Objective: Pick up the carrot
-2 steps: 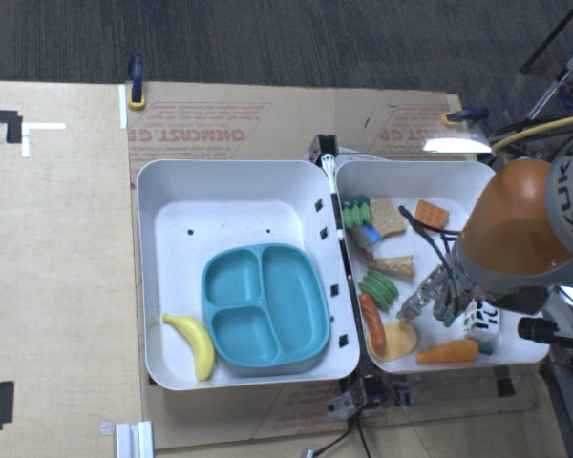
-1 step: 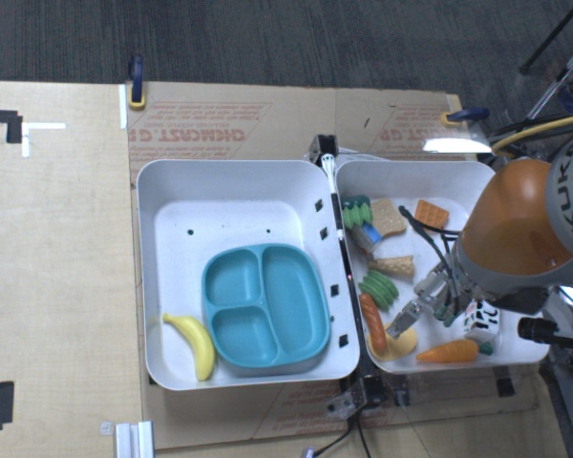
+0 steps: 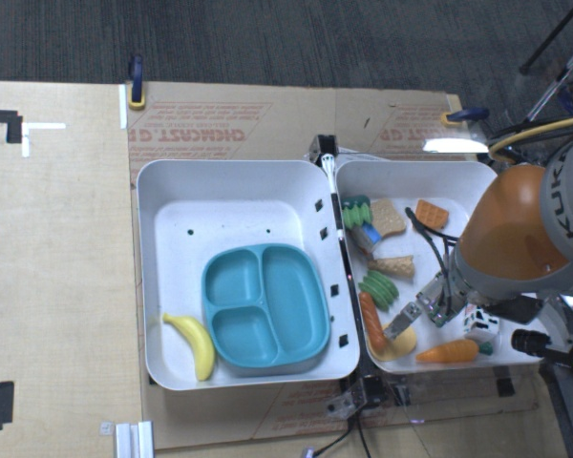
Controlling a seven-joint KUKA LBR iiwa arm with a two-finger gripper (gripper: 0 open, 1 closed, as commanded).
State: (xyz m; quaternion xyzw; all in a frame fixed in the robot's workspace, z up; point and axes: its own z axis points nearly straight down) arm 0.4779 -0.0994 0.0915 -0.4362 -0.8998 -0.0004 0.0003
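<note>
Claw low in the right bin [image 3: 477, 175] — nothing gripped.
I see the claw [image 3: 408, 319] narrowly parted above a yellowish piece; the carrot [image 3: 448, 353] lies just beside it — untouched.

Left white plastic bin [image 3: 172, 256] has a teal three-compartment plate [image 3: 265, 305] sitting in the middle, with a yellow toy banana [image 3: 195, 343] just off its lower left corner. Right white bin [image 3: 401, 172] is way more cluttered: a tan bread slice [image 3: 390, 218], an orange waffle-looking cracker [image 3: 433, 214], a green ridged toy veggie [image 3: 379, 287], and a red-orange hot dog [image 3: 371, 321] along the left wall.
</note>
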